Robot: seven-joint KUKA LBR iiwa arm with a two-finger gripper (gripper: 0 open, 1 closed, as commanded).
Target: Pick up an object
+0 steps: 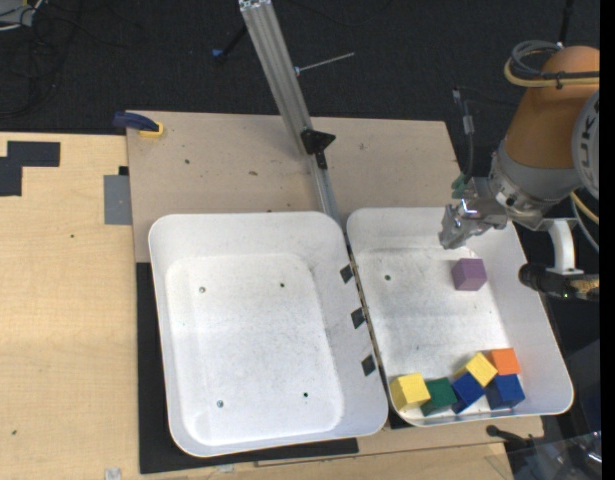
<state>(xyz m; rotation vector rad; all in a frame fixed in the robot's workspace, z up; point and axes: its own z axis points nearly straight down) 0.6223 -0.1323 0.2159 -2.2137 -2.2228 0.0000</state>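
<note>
A purple cube (469, 274) lies alone in the upper part of the right bin (427, 298). My gripper (455, 234) hangs just above and to the left of it, near the bin's far edge, with nothing visible between its fingers. At the bin's near edge sits a cluster of blocks: a yellow one (410, 389), a green one (439, 396), another yellow one (480, 369), an orange one (504, 360) and two blue ones (505, 392).
The left bin (249, 328) lies beside the right one, with black clips (355, 316) along the shared edge. A slanted aluminium rail (284, 78) rises behind the bins. The arm's grey and orange body (547, 128) stands at the right.
</note>
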